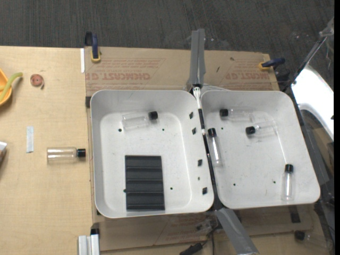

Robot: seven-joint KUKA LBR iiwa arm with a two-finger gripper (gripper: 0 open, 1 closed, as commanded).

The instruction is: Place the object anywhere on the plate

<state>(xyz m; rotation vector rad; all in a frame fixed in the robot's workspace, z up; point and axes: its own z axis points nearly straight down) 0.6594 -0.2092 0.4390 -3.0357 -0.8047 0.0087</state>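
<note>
I see two white bins side by side on a sheet of cardboard [159, 70]. In the left bin [101, 158] a black ribbed plate [143, 183] lies flat near the front wall. A clear vial with a black cap [139, 119] lies on its side toward the back of that bin, well apart from the plate and not touching it, cap pointing right.

The right bin [303, 142] holds four more capped vials. One [236, 113] lies near the back. Another [260, 129] lies just in front of it. A third [214, 147] runs along the left wall, beside the divider between the bins. The fourth [288, 184] lies near the front right corner, cap toward the back.

From this feed I cannot tell whether the gripper is released or clenched.

On the wooden bench [48, 206] to the left of the bins, a stubby clear bottle with a black cap [65, 153] lies on its side. Further back I make out a small reddish disc [36, 79] and a yellow-orange object [5, 86] cut off by the edge. Blue clamps [91, 42] pin the cardboard at its back corners.
</note>
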